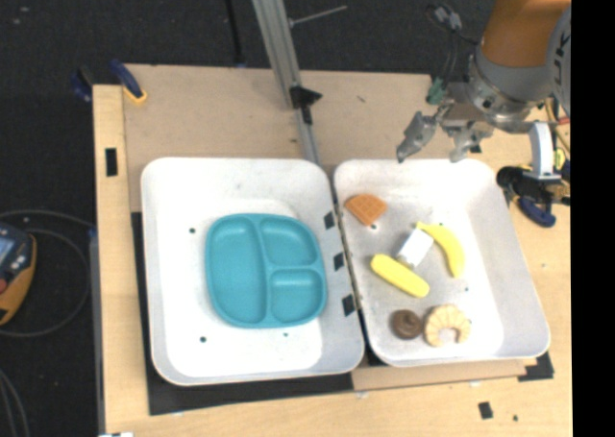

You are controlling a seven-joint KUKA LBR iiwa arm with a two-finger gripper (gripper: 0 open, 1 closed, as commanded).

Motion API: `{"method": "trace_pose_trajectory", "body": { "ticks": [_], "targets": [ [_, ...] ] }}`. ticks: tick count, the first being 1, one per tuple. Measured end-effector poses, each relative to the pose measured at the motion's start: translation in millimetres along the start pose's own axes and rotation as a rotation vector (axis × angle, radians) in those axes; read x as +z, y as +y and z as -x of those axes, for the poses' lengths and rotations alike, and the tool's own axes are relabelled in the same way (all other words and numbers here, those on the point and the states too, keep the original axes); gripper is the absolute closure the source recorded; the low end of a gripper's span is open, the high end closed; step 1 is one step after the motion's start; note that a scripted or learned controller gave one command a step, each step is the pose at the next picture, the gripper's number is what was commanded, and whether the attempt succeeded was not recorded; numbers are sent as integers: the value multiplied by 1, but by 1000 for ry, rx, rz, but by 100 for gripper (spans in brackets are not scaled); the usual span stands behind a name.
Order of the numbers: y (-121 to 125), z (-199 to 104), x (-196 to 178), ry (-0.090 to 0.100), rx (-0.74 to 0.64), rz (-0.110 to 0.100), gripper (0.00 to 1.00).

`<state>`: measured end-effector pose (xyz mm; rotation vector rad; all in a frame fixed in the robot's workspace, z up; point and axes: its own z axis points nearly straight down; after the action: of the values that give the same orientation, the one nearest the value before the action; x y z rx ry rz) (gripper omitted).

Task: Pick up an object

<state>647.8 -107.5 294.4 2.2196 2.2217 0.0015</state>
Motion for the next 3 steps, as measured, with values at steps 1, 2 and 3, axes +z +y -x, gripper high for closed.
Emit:
{"method": "trace_pose_trajectory", "body": {
  "ticks": [1, 2, 3],
  "targets": [
    [0, -7, 58, -1, -1, -4, 0],
    [5, -4, 118, -2, 1, -5, 0],
    [6, -3, 160, -1, 3, -4, 0]
  ]
}}
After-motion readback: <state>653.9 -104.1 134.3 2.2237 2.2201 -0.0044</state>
